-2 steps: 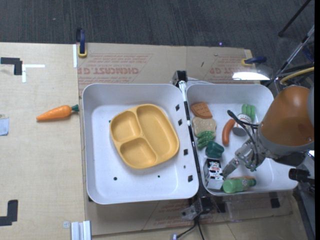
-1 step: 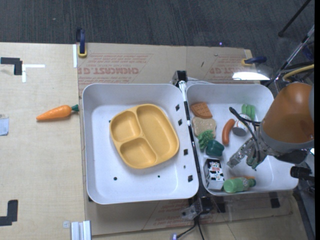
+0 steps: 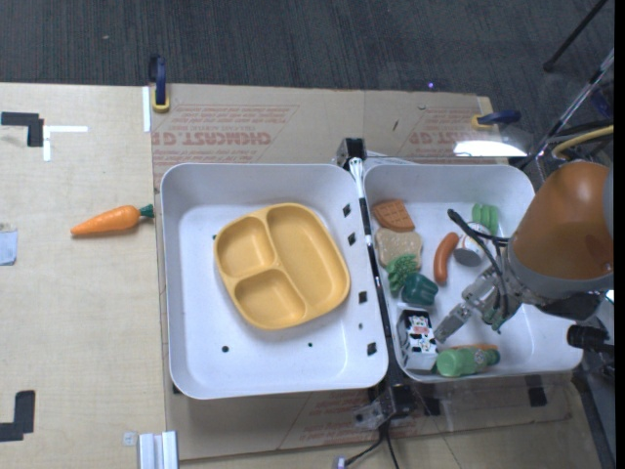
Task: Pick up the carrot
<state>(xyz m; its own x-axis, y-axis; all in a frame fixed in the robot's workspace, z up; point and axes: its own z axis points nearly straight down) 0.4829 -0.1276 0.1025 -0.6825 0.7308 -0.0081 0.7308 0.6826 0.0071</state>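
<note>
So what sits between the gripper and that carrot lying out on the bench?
In the camera view, the left bin with the yellow divided plate lies between the gripper in the right bin and the carrot.

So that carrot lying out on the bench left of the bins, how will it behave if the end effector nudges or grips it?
The carrot looks like a moulded toy, so it is probably stiff and light. Its round, tapered body lies on its side on the flat bench, so a push may roll it in a curve. The smooth skin could slip from a grip near the thin tip.
</note>
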